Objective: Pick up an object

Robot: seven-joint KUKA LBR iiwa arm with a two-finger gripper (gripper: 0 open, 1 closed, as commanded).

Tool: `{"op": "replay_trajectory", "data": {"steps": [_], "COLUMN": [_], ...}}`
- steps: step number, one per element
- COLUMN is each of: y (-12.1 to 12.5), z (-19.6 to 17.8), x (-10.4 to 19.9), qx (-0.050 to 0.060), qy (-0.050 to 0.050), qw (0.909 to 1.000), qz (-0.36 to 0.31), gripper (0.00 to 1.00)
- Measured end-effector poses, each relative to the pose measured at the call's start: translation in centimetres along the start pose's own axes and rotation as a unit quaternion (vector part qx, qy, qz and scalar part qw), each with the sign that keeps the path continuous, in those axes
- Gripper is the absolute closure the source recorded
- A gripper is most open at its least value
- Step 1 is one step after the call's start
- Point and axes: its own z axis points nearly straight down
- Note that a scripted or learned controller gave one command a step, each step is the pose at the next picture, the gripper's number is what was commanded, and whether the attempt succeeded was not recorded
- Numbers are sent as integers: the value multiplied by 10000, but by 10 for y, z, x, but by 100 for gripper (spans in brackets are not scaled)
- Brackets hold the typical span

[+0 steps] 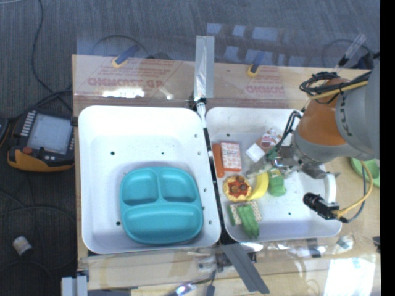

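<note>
Camera view, fingers (276, 163) low in right bin (308, 227), beside banana (261, 187), spread impossible to tell

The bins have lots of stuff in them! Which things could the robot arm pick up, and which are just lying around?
Part of the job:
- gripper, down in the right bin
- banana
- orange box
- green block
- green vegetable
- red and yellow toy

Just lying about:
- teal divided plate in the left bin
- handheld controller on the floor
</note>
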Motion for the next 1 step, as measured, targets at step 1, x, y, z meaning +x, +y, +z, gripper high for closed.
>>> {"op": "replay_trajectory", "data": {"steps": [1], "y": [1], "z": [-9], "x": [1], "qx": [-15], "qy": [18], "qw": [10000], "qz": [-3], "gripper": [100]}}
